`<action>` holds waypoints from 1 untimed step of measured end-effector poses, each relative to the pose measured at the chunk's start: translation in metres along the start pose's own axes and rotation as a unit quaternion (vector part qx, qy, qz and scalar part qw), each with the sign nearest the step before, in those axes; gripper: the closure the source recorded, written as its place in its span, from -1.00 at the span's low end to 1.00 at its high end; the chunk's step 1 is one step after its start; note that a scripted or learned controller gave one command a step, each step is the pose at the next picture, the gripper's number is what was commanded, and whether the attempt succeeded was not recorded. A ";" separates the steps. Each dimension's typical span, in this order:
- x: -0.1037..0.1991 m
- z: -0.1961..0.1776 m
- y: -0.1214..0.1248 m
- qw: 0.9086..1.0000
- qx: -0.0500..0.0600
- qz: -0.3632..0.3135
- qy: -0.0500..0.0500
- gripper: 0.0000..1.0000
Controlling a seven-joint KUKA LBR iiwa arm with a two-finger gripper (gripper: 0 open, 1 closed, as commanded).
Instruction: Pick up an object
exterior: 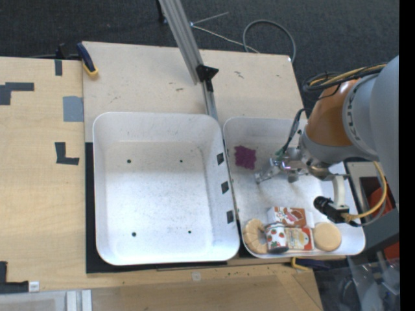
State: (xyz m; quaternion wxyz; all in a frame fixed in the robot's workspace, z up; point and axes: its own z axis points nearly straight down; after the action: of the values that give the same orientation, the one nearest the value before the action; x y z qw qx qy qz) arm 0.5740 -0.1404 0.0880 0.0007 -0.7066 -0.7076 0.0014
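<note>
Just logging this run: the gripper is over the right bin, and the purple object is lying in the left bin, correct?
Not quite. The camera view shows the purple object lying in the right bin, near its far left corner. The gripper is over the right bin, as you said.

floor (97,5): dark carpet | bench (39,128): light wood, grey tape marks | cable (269,34): looped

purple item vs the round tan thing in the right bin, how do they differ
The purple item is squarish and dark; the round tan thing is a pale disc. The purple item lies alone near the bin's far left side, left of the gripper; the tan disc sits at the near right corner, beside a red-and-white packet. Both lie flat in the right bin, ungrasped.
</note>
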 end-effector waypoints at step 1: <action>0.001 -0.011 0.000 1.000 0.000 0.000 0.001 1.00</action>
State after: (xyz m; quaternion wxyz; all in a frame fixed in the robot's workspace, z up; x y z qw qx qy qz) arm 0.5744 -0.1396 0.0987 0.0008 -0.7063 -0.7079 0.0007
